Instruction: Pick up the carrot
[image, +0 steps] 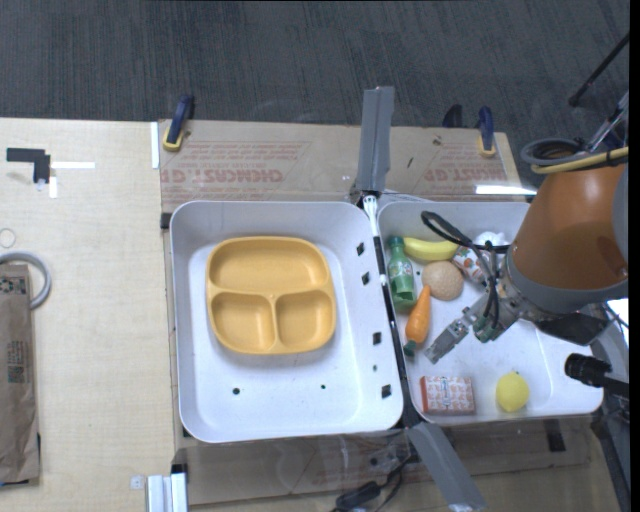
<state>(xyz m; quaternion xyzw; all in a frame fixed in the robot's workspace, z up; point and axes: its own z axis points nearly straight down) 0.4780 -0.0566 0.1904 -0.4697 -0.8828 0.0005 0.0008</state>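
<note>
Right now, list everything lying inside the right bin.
The right bin holds a carrot, green bottle, banana, tan round item, lemon and a small red-patterned box. The arm covers the bin's right part.

Arm (575, 240), right side of the frame: one large rounded segment, its upper part a glossy burnt-orange band, its lower part a smooth mid-grey collar curving beneath.

Wrist section, below and left of the collar: dark, cluttered hardware with thin cables, among them green and reddish strands; a black cable loops away toward the upper left of it.

Gripper (447, 340), right centre of the frame: a slim metallic-grey piece, lighter than the collar, with a squared tip. Finger detail too small to make out.

Lower right of the frame: black fittings, one a short dark cylinder, beside pale grey structure at the edge.
</note>
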